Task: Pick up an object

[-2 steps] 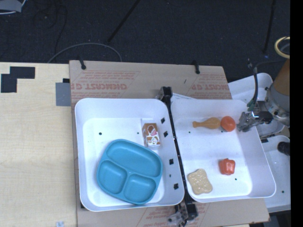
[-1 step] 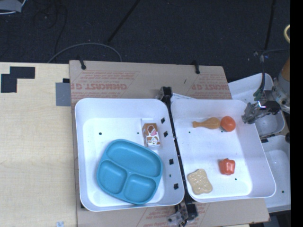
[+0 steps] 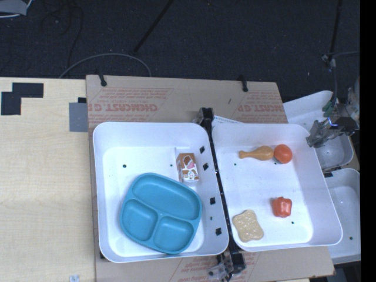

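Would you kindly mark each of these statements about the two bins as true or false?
1. The blue divided plate lies in the left bin. True.
2. The red pepper lies in the left bin. False: it is in the right bin.
3. The orange ball lies beside the chicken drumstick. True.
4. The bread slice rests on the blue plate. False: it lies on the right bin's floor.
5. The small snack packet lies in the left bin. True.

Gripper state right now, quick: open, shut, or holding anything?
Gripper: at the right bin's upper right rim, nothing seen between its fingers; open or shut cannot be told.
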`<act>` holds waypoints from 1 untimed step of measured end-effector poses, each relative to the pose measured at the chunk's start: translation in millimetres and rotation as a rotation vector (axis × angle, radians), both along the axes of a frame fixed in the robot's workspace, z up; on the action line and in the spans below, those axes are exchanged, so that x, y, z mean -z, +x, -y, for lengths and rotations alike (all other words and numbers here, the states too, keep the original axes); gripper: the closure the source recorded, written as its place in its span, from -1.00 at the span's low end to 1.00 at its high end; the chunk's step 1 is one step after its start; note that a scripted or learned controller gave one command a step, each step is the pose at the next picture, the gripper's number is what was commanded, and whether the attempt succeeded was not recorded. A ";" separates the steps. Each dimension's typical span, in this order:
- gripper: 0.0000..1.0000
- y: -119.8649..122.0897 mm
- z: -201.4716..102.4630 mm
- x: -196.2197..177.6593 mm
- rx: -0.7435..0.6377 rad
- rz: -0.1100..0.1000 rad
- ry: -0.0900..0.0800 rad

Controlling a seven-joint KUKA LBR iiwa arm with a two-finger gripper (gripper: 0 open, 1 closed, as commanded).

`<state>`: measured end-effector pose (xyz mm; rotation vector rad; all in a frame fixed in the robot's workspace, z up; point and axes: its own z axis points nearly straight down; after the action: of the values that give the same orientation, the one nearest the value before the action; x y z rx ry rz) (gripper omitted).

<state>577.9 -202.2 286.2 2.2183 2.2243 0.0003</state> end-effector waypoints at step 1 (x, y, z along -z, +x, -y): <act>1.00 11.1 -45.1 7.1 -0.002 -0.003 0.002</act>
<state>589.0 -157.1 279.1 2.2187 2.2284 -0.0006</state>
